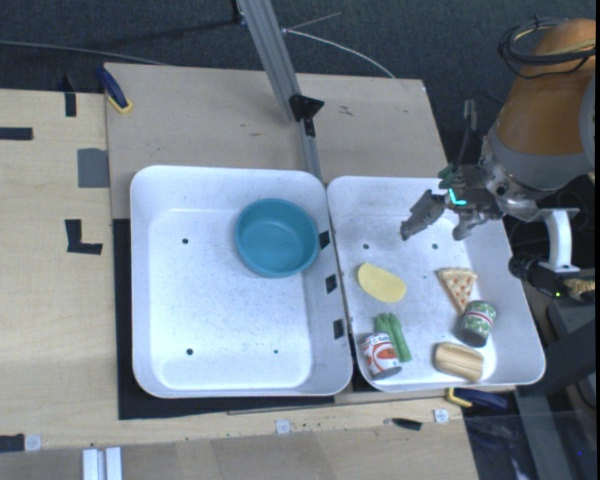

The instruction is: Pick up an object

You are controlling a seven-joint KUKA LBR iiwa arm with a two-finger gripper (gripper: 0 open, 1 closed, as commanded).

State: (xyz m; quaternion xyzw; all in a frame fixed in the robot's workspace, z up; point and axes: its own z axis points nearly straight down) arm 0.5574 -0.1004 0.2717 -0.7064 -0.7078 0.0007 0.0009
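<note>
Your bench (40, 298) carries two shallow white bins side by side. The left bin (180, 358) holds one item, a blue bowl (276, 237), upright near its upper right corner. The right bin (380, 203) holds all the small pickable objects, grouped in its lower half.

Your arm (545, 98) enters from the right, its orange band above the wrist at the upper right of the view. The gripper (438, 222) hangs over the upper part of the right bin, fingers spread apart with nothing between them. It sits well apart from the objects below it.

Objects in the right bin, by size:
- A bread roll (458, 361) lies at the lower right corner.
- A yellow oval piece (381, 283), possibly a potato chip or lemon slice, lies flat near the bin's middle.
- A red and white can (381, 355) lies near the lower left corner.
- A pizza slice (459, 288) lies just above a small green can.
- That green can (477, 321) sits between the pizza slice and the bread roll.
- A green stalk-like vegetable (392, 335) touches the red and white can on its right side.
</note>
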